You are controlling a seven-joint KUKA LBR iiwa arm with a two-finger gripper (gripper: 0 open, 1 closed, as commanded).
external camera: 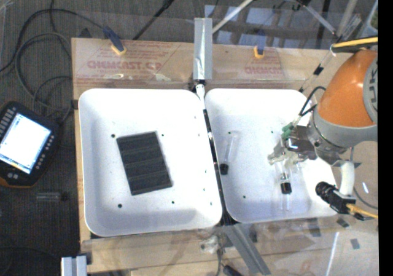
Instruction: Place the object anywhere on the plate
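Looking down from the fixed camera, you see two white bins side by side. Your left bin (98,115) holds a dark ribbed plate (143,162), lying flat and slightly tilted near its middle. Your right bin (258,106) has a clear marker with a black cap (226,157) near its left wall. Right of centre, the gripper (286,167) hangs over a second clear marker (285,184); whether it is clenched or released, you cannot tell.
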